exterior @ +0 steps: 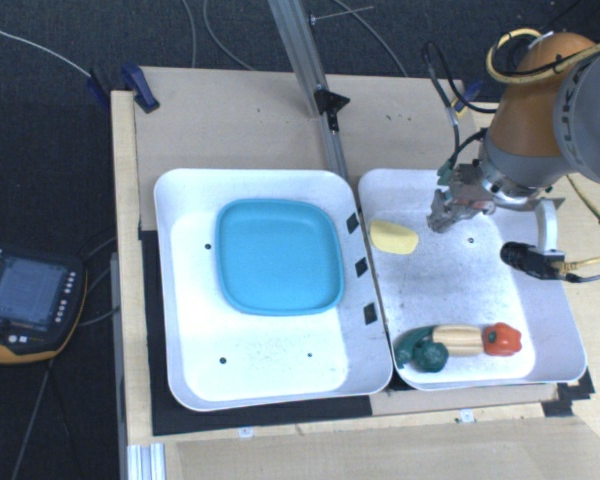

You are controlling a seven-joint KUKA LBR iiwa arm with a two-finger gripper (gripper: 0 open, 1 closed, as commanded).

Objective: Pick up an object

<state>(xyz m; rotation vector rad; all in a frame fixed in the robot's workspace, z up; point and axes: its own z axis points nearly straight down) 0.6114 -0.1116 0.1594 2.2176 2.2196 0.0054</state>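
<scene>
My gripper (pixel 442 218) hangs over the upper middle of the right bin (pixel 540 318), just right of a pale yellow rounded piece (pixel 393 237) that lies near the bin's left wall. Nothing shows between its fingers. Along the bin's front edge lie a dark green lump (pixel 422 352), a tan bread-like stick (pixel 458 340) and a red tomato-like piece (pixel 501 339), touching in a row. The left bin (pixel 185 268) holds a blue square plate (pixel 279 256).
A grey metal pole (pixel 305 48) slants down to the gap between the bins. A teach pendant (pixel 25 303) lies off the bench at the left. Cables run across the dark floor behind the bench.
</scene>
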